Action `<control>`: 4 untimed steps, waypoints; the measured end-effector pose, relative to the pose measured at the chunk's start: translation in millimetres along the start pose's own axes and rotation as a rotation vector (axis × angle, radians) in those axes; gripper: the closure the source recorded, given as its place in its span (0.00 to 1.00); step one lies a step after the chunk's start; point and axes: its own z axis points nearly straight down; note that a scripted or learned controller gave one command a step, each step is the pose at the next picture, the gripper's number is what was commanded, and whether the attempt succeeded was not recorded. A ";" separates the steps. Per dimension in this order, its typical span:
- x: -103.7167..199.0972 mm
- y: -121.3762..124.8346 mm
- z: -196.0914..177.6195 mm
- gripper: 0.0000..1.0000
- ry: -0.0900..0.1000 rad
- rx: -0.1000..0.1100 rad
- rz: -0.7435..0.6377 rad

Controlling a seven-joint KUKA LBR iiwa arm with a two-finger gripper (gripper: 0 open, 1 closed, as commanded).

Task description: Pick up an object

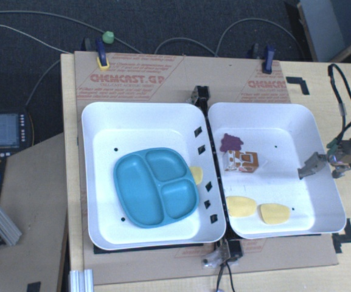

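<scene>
1. In the left bin (96,163), a blue divided tray (156,186) lies flat and takes up most of the floor, with its long axis slanting from far left to near right. A small yellow piece (196,174) peeks out at its right edge, touching it.
2. In the right bin (309,126), four small things sit towards the left half: a purple piece (230,142) at the far side, a brown and white block (241,161) just near of it, and two flat yellow pieces, one at (241,206) and one at (274,213), side by side along the near wall, each lying longways left to right.
3. The gripper (314,165) sits over the right bin's right rim, well apart from every object. Whether its jaws are parted or closed, I cannot tell.
4. To do this step well, it would likely pay to pick one isolated thing, such as the right-hand yellow piece, centre above it, and close across its short width, not along its length.
</scene>
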 end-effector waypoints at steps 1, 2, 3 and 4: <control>0.5 2.9 -6.0 0.00 -0.004 -0.012 -0.004; -0.2 5.2 57.2 0.00 -0.001 -0.006 -0.003; 0.4 -0.8 119.5 0.00 0.000 -0.006 -0.003; 1.1 -0.9 128.1 0.00 -0.002 -0.010 -0.004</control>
